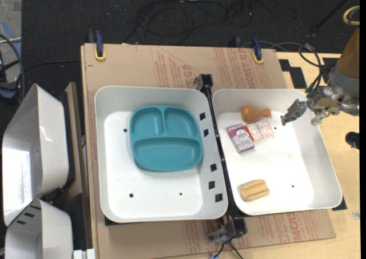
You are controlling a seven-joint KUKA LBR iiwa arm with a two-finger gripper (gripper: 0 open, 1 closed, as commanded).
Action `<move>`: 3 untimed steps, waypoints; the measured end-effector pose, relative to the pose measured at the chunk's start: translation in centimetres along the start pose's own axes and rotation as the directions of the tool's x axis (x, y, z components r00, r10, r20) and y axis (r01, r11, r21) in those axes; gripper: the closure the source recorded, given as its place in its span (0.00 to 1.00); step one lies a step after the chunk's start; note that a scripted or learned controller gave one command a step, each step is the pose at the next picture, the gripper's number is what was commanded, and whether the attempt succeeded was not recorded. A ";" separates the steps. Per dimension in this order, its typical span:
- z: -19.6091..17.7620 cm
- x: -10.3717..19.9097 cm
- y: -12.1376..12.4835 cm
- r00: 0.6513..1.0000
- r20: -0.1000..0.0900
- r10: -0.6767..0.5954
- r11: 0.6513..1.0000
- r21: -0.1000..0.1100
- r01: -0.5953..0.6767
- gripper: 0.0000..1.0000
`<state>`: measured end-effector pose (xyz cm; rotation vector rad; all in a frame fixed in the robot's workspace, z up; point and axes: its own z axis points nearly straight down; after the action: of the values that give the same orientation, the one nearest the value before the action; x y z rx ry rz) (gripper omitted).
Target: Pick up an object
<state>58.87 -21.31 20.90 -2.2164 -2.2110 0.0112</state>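
Note:
My gripper (pixel 301 118) hovers over the right bin's (pixel 320 155) far right part, open, with nothing between its fingers. To its left a brown drumstick-shaped toy (pixel 254 113) lies near the bin's back wall. A small purple and red box (pixel 241 138) and a pale pink packet (pixel 261 130) lie side by side in front of the toy. A tan bun-shaped piece (pixel 254 190) rests near the front of the same bin. The gripper touches none of them.
A teal divided plate (pixel 166 138) lies in the left bin (pixel 114 183). Black clips run along the divider between the bins (pixel 216 155). White containers (pixel 31 149) stand left of the bench. The arm's grey wrist (pixel 346 75) comes in at the right edge.

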 end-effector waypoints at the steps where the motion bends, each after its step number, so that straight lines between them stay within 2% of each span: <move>1: -0.8 0.1 0.3 1.000 0.003 -0.003 1.000 -0.013 0.003 0.00; 2: 5.2 1.0 0.4 1.000 0.002 -0.006 1.000 -0.008 0.006 0.00; 3: 11.2 0.8 1.1 1.000 0.003 -0.005 1.000 -0.013 0.005 0.00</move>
<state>59.85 -20.46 9.68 -2.2186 -2.2240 0.0000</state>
